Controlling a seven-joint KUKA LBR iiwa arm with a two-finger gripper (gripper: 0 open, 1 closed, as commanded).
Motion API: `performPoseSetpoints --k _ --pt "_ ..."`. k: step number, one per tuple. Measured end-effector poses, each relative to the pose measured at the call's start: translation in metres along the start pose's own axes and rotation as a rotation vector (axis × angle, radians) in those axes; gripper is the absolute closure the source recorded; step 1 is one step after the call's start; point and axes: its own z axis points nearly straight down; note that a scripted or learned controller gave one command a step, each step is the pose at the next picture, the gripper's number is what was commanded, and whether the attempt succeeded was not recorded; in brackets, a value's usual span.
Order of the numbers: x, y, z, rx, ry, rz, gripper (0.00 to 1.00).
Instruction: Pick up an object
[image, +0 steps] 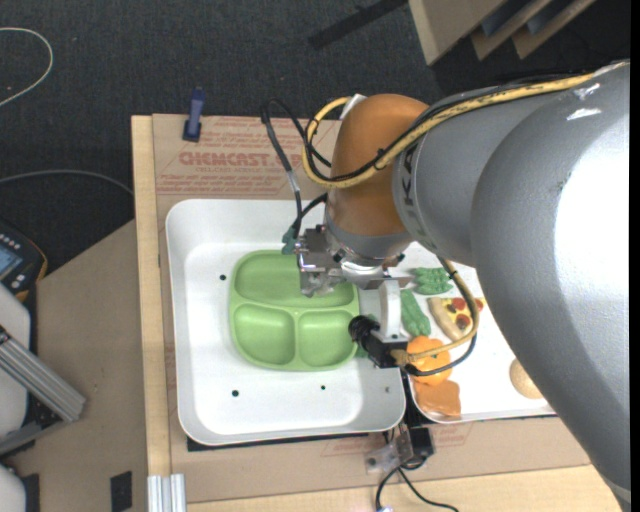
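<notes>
Over left bin (200, 300), my gripper (318, 280) sits low at green tray (275, 325) — near its upper right rim. Cannot tell whether I grip anything. Tray flat on bin floor, not lifted. Pick undone — grasp and lift both left, by my judgement.

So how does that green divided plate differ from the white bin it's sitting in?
The green divided plastic plate is pale green with rounded edges and split into compartments; the shallow white bin is white, squarer and one open space. The plate is smaller, lying inside the bin, with the end effector just above it. Both are shallow and face upward.
</notes>
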Motion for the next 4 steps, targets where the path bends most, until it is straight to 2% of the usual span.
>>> performPoseSetpoints --k 1,2,3,4 --pt "0.001 0.047 -0.148 -0.028 0.002 0.003 1.0" --pt "0.073 -0.022 -0.099 0.002 0.0 -0.004 1.0" --pt "0.082 -0.017 -0.244 -0.024 0.006 0.001 1.0" --pt "0.094 -0.036 -0.03 0.008 -0.007 0.005 1.0"
